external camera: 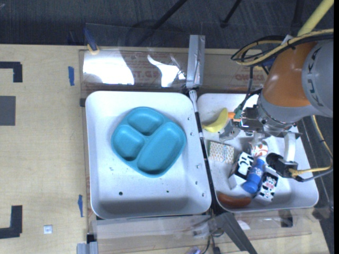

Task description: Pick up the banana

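Brown item [235, 199]: lies at the near rim of the right bin [307, 194], partly tucked under the other things; what it is cannot be told.
Blue bottle [254, 178]: lies on a slant among black-and-white printed packets [244, 164], near the middle of the right bin.
Patterned pad [221, 152]: a small speckled square by the divider, between the clutter and the banana.
Left bin [100, 142]: holds a teal divided plate [148, 141] with three compartments, all bare.
Gripper [253, 136]: hangs over the right bin, below the orange-banded wrist, just right of the banana; whether it is spread or closed cannot be told from this angle, and nothing is seen in it.
Banana [217, 120]: lies in the far left corner of the right bin, close to the divider wall, curved, yellow, one end pointing toward the wrist.
Handling, as a judgement: likely light, with a smooth skin that may slip; if real it bruises under a hard squeeze, if a toy it is stiffer.
Where to take hold: across the thick middle of the curve, closing over its short width, not along its length.
Risk: the divider wall is close on the far side, so one finger has little room to come down.
Stage: approach, banana not yet lifted.
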Robot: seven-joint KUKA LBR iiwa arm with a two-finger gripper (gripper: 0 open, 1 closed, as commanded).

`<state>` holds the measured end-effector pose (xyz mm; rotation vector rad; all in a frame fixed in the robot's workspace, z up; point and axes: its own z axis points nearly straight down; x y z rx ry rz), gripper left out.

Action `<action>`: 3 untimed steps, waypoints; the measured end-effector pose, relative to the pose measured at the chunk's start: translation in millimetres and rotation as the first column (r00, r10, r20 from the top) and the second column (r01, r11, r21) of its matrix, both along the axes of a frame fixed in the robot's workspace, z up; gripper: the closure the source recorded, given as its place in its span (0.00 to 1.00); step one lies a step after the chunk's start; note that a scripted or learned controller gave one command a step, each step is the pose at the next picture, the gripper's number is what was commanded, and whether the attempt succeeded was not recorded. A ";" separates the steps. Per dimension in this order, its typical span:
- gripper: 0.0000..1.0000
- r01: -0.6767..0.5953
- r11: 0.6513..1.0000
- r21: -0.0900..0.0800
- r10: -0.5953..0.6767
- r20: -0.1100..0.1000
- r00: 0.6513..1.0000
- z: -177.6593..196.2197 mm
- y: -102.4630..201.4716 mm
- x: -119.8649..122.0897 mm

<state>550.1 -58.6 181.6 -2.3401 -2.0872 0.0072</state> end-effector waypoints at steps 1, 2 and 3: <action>0.00 -0.221 0.975 -0.003 0.221 0.015 0.975 -80.3 -53.3 42.0; 0.00 -0.452 0.892 -0.006 0.452 0.013 0.892 -95.6 -38.7 65.1; 0.00 -0.621 0.783 0.039 0.622 -0.034 0.783 -93.4 -43.8 100.7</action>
